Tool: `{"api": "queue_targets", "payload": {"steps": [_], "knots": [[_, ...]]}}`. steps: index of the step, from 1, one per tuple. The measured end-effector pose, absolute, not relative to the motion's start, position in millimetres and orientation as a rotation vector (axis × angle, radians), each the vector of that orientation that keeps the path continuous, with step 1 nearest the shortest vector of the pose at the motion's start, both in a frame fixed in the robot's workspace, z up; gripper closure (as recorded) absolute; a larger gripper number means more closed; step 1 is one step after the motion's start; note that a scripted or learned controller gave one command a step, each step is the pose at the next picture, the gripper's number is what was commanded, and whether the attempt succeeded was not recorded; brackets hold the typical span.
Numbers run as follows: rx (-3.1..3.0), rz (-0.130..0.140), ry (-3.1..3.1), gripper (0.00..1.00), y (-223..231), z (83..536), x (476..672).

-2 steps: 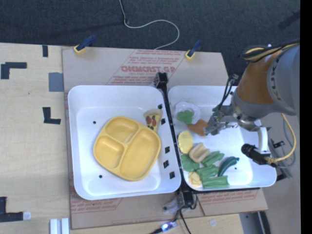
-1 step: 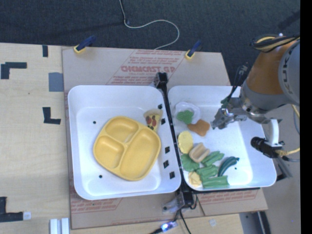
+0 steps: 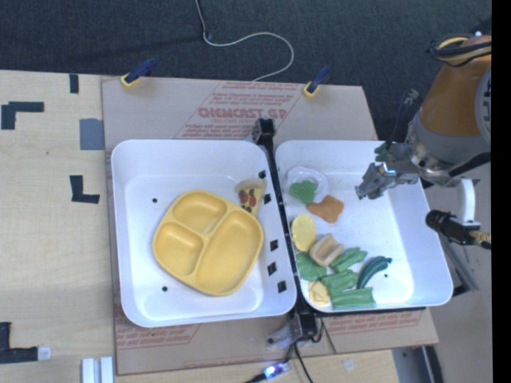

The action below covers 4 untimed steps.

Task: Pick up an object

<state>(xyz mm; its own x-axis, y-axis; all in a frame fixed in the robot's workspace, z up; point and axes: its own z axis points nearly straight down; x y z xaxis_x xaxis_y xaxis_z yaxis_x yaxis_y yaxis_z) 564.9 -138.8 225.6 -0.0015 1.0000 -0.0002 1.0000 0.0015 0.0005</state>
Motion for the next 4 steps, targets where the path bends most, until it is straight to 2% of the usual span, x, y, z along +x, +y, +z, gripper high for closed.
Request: {"api": "queue_targets", "payload": {"steps": [1, 2, 3, 4], "knots": [[2.222, -0.004, 2.224, 1.00, -97, 216, 536.3], [2.221, -0.003, 2.226, 1.00, -58, 227, 515.3], [2.221, -0.003, 2.226, 1.00, -20, 234, 503.6], [2.223, -0.006, 2.224, 1.00, -22, 213, 501.2]]}}
